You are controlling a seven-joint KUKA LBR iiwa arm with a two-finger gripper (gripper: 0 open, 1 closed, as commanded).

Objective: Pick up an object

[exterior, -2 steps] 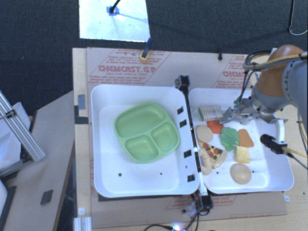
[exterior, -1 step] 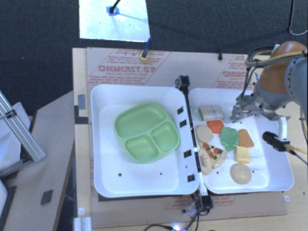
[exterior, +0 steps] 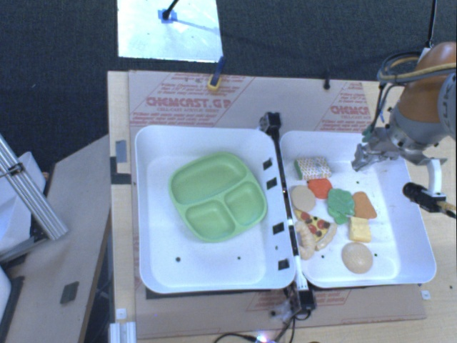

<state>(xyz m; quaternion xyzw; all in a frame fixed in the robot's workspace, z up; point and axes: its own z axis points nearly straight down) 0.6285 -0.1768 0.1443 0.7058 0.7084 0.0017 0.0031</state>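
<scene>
The right bin (exterior: 407,227) holds several toy foods. A speckled box (exterior: 312,167) lies at its back, with a red piece (exterior: 319,187) and a beige oval (exterior: 303,197) just in front of it. A green leafy piece (exterior: 340,203) and an orange piece (exterior: 365,205) sit mid-bin. Nearer the front are a yellow block (exterior: 360,229), a pizza slice (exterior: 314,225) and a cream round piece (exterior: 357,257). My gripper (exterior: 364,156) hangs over the bin's back right part, above and behind the orange piece and to the right of the speckled box. Nothing shows in its grasp.
The left bin (exterior: 157,263) holds a light green divided plate (exterior: 218,196). A black clip strip (exterior: 280,199) runs along the seam between the bins. A black part of the arm (exterior: 421,195) juts over the right bin's right rim.
</scene>
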